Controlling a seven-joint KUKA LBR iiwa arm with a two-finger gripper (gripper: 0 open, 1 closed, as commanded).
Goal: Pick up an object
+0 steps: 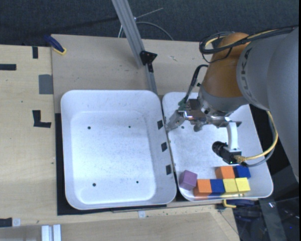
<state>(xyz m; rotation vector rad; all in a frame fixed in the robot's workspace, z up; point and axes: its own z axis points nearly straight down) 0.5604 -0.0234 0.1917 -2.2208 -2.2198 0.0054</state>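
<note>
Several small blocks lie along the near edge of the right bin [198,152]: a purple block [189,178], an orange block [204,186], a blue block [217,186] and yellow blocks [236,185], with another orange block [224,172] and a blue one [243,171] just behind them. My gripper [185,124] hangs over the far left part of the right bin, well behind the blocks. It is open, its two fingers spread apart with nothing between them. The grey arm and its orange band come in from the right.
The left bin [110,92] stands beside the right one, their rims meeting near the gripper. A slanted metal pole [126,19] with a black clamp [148,58] crosses the back. A black sensor and cable [223,151] hang over the right bin.
</note>
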